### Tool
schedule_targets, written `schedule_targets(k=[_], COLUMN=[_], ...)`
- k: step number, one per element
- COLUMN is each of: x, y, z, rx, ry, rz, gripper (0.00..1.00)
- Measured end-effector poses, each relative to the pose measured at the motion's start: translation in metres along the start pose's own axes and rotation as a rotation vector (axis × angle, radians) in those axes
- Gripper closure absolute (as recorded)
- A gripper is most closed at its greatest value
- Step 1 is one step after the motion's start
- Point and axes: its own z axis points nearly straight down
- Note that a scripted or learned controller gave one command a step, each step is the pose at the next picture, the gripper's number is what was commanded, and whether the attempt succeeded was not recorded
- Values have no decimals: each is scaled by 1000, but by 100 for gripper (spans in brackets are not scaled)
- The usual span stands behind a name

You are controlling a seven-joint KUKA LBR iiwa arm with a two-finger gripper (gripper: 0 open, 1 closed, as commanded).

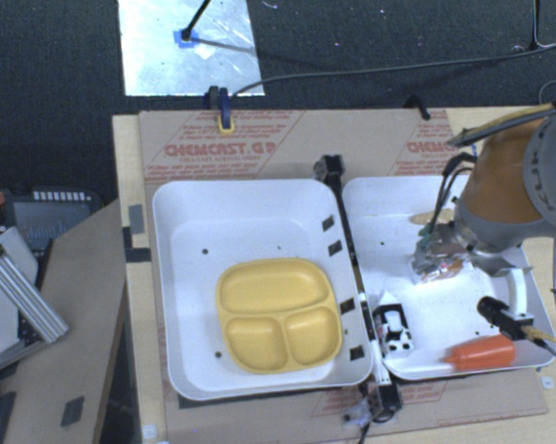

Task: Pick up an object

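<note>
Watching the overhead feed, I see the arm [511, 188] reaching in from the right, with the gripper [438, 259] over the middle of the right bin [389, 200]. From this angle I cannot tell whether the gripper is open or closed, and I see nothing I could call held. Something glinting shows at its tip, but it is too blurred for me to name.

Three things are there for picking. An orange carrot-shaped object [480, 351] lies on its side along the right bin's near edge, toward the right corner and apart from the gripper. A small black-and-white object [392, 332] sits in the same bin's near-left corner, just beside the wall between the bins. A yellow divided plate [277, 312] with three compartments lies flat in the left bin [221, 210], toward its near side, well apart from the gripper.

Both bins rest side by side on a cardboard sheet [254, 138] with red print, which covers the tabletop [130, 178].
</note>
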Motion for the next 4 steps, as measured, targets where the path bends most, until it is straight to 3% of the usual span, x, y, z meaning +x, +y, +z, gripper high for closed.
schedule_targets(k=[1,2,4], x=[3,2,111], y=[2,6,35], z=[-64,-118,-103], rx=[18,17,22], ry=[4,4,6], rz=[-4,-4,-9], gripper=[100,100,100])
